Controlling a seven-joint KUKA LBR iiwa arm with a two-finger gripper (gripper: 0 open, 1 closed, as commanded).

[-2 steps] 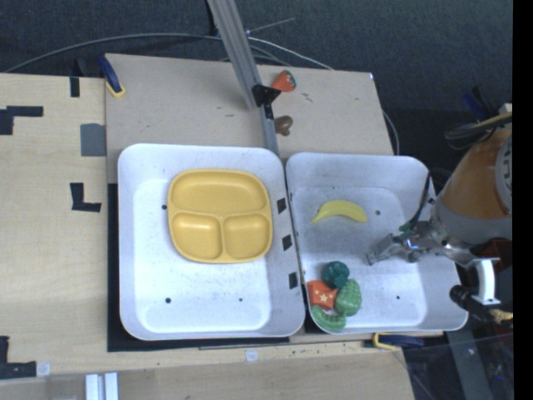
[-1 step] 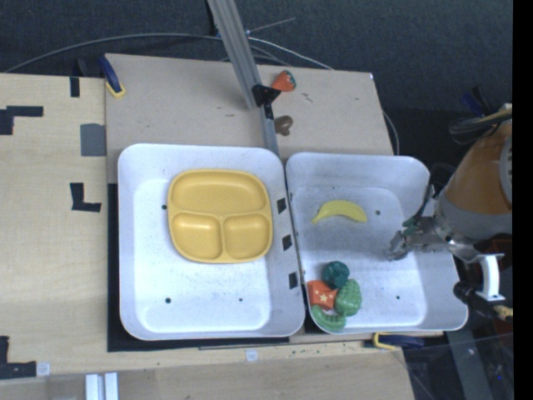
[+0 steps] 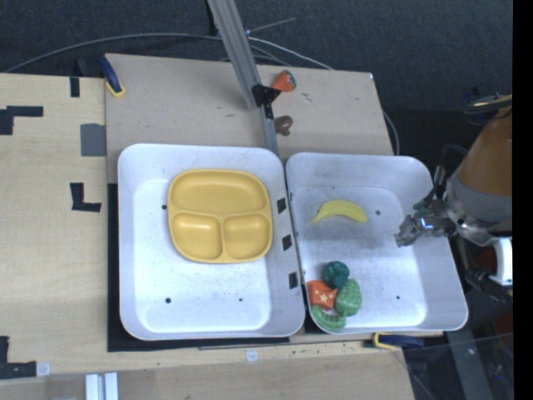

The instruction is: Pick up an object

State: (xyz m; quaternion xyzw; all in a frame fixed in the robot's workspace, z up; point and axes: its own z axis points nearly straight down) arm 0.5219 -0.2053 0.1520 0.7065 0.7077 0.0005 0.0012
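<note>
Clustered toys (image 3: 335, 294) sit at the right bin's (image 3: 433, 307) front edge, nearest me, with a banana (image 3: 340, 212) toward its back. My gripper (image 3: 410, 232) hovers by the bin's right edge; I cannot tell how its fingers stand. Nothing looks picked yet, so the grasp remains.

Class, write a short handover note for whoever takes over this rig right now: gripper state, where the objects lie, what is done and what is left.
Gripper: low over the right bin's right side, with nothing visibly held; whether it is open or shut is unclear.
Objects: the yellow banana lies in the right bin's upper middle. A cluster of small toys, dark green, orange-red and light green, sits at that bin's lower left corner. A yellow divided plate lies in the left bin.
Done: nothing picked yet.
Left: grasp and lift one object; the banana looks nearest.
</note>
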